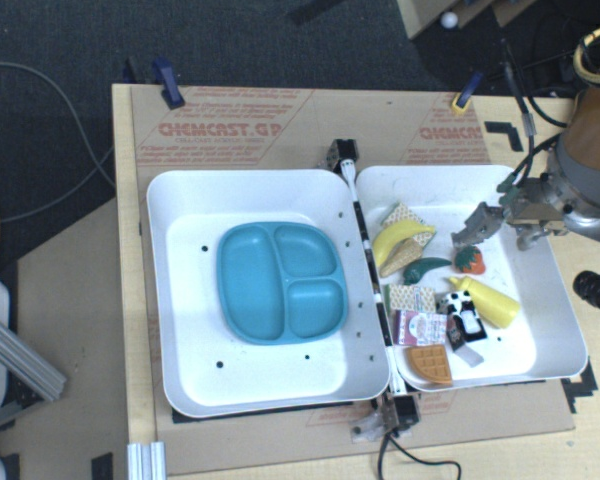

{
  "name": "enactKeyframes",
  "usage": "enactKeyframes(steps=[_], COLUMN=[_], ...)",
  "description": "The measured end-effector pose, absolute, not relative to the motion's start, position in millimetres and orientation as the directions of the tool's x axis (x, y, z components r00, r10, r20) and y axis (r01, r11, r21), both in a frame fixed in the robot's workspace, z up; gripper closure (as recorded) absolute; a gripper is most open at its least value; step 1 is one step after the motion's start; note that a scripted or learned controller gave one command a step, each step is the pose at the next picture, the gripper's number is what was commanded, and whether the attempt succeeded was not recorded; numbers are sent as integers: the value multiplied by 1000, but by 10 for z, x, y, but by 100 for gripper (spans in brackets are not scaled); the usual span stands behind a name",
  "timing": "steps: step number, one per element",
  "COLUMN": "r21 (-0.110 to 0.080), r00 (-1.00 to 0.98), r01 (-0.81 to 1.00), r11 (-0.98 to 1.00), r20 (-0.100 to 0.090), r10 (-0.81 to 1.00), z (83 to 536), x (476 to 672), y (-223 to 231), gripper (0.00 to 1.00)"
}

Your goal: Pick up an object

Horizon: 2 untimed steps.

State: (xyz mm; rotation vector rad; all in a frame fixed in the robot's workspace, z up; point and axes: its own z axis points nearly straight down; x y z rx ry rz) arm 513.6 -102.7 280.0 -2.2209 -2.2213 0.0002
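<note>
Pincer [477, 230] hung over the right bin [540, 298], just above a small orange-and-green toy [469, 260].

Whether its fingers were spread or pressed together could not be told; nothing showed between them, and the arm [580, 168] was cut off at the right edge. Beside the toy lay a banana [400, 241], a dark green piece [426, 268], a yellow bottle [492, 303] and a waffle [430, 364], crowded and partly overlapping; small patterned packets among them were hard to make out. A blue divided plate [280, 281] sat in the left bin [180, 268].
</note>
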Motion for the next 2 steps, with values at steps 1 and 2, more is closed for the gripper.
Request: enactKeyframes(steps=[1, 2], r21=[-6, 10], r00=[2, 1], r01=[1000, 1000], r11=[-2, -1], r20=[1, -3], r10=[1000, 1000], z=[1326, 881], x=[5395, 5163], y=[-1593, -1368], gripper=[0, 0])
